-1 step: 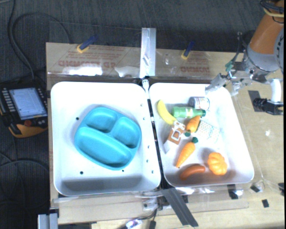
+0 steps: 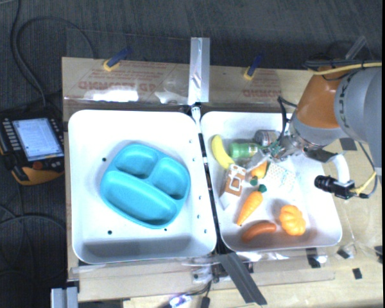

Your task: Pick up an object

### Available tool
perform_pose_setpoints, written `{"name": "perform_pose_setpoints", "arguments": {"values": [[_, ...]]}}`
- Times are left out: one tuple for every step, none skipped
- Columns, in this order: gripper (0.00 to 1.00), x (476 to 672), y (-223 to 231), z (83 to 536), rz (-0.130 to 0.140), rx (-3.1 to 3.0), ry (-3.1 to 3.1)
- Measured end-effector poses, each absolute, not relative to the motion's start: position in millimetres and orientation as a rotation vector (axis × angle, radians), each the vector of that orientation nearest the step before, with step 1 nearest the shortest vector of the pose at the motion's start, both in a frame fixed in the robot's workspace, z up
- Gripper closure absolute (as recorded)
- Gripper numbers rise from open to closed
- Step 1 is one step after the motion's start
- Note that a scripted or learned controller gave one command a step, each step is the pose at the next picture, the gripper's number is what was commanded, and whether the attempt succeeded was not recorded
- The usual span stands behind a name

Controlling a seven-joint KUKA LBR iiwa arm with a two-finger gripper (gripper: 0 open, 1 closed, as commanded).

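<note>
A yellow curved plastic banana (image 2: 219,151) is lying near the right bin's (image 2: 321,233) left wall; an orange plastic carrot (image 2: 249,206) is slanting mid-bin; a small orange pumpkin (image 2: 292,219) is sitting toward its front edge.

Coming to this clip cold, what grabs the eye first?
The big blue divided tray lying alone in the left bin. Next, the bright clutter in the right bin: banana, carrot, small orange pumpkin. The grey-and-orange arm reaches into that bin's far side.
</note>
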State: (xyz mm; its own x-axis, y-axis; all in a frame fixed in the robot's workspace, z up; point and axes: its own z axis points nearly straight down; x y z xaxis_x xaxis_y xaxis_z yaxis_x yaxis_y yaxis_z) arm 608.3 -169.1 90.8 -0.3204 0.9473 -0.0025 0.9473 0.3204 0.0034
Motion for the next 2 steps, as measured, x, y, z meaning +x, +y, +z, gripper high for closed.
{"name": "perform_pose_setpoints", "arguments": {"values": [[1.00,609.6,-168.0,101.3,0.010,1.830,2.548],[1.00,595.4,-168.5,166.5,-0.001,2.073,2.362]]}}
